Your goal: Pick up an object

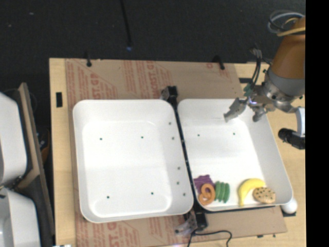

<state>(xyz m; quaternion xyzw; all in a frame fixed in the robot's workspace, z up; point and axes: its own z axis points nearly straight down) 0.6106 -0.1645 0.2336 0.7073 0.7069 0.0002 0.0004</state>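
Across the surface (61, 138) from left to right, first comes the left bin (123, 199), its white floor bare, then the right bin (272, 153) touching it along the middle seam. All the toys lie bunched along the right bin's near edge — a purple piece (203, 180) with an orange ring (207, 194) on its lower side, a green ribbed piece (222, 191) just beside them, then a gap, then a yellow banana (250, 188) with a speckled cookie (263, 194) touching its right end. The hand (245, 110) hangs over the far right corner of that same bin, its two fingers spread apart with nothing between them, one finger (232, 110) pointing down and to the left.

So the relation that matters — every candidate lies well apart from the hand, toward the camera, on the opposite edge of the bin. The banana sits most nearly straight below the hand in this view, and its curve runs roughly upright before bending along the bin's edge. My guess is that the cookie crowding it makes a clean grip harder there.
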